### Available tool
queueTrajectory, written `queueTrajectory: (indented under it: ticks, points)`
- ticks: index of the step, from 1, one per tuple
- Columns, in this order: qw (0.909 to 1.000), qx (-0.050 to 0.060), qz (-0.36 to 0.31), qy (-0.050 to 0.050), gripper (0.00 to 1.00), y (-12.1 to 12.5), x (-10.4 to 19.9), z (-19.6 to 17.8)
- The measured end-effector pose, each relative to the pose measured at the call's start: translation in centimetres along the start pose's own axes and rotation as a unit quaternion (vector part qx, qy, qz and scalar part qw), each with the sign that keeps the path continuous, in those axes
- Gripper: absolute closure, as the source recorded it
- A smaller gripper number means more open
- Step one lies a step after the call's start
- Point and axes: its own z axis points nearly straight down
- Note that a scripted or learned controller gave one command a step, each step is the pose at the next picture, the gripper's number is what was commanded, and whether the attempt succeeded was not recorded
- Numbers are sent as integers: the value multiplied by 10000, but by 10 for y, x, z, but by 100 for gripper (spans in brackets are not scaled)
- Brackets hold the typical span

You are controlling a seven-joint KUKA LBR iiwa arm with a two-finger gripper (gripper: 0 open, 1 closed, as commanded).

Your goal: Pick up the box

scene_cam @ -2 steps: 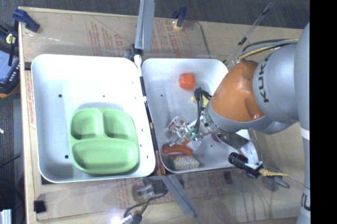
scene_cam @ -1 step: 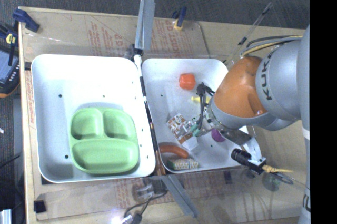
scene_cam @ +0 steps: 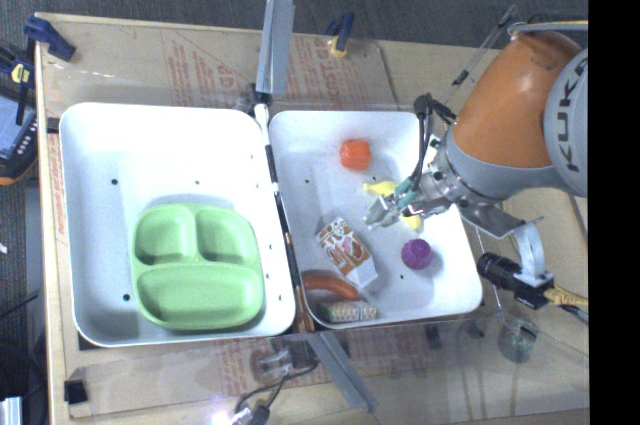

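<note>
Clearly the box [scene_cam: 344,247] lies tilted in the right bin [scene_cam: 300,138], untouched, a sausage [scene_cam: 329,285] just below it. My tool [scene_cam: 385,211] hovers near, up-right of it, seemingly open and holding nothing, perhaps lining up a descent.

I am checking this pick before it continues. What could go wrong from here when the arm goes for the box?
1. The gripper is over a yellow item, not the box; it may close on the wrong thing.
2. The box lies close against a sausage, so the fingers could catch both or push the box away.
3. A purple ball lies near the gripper and might be knocked and roll.
</note>
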Motion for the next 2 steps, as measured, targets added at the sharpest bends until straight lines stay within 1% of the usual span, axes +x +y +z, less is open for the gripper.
queueTrajectory:
  ticks: [1,2]
  points:
    - [10000,1,0,1,0,0,0,0]
    - [9992,20,-406,7,0,91,-23,63]
